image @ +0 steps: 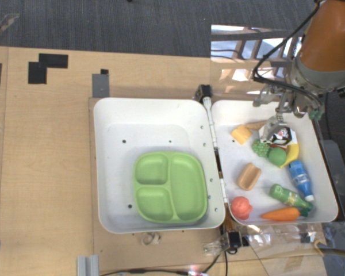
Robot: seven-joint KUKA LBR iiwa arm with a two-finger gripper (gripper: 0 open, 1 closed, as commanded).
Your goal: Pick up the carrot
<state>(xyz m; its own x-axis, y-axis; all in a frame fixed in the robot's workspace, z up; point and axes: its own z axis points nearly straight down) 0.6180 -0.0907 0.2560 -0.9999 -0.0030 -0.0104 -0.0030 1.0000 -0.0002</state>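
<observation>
Carrot (281,214) lay at near edge of right bin (331,184), just beside green bottle (288,196); your gripper (282,119) hung over far end, well apart from carrot; jaw state, cannot tell; approach step; next you needed travel to carrot, then descent.

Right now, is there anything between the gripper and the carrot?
Yes. The gripper is at the far end of the right bin, and the carrot lies at the near edge. Between them lie the broccoli, a green and yellow toy, the blue bottle and the green bottle.
</observation>
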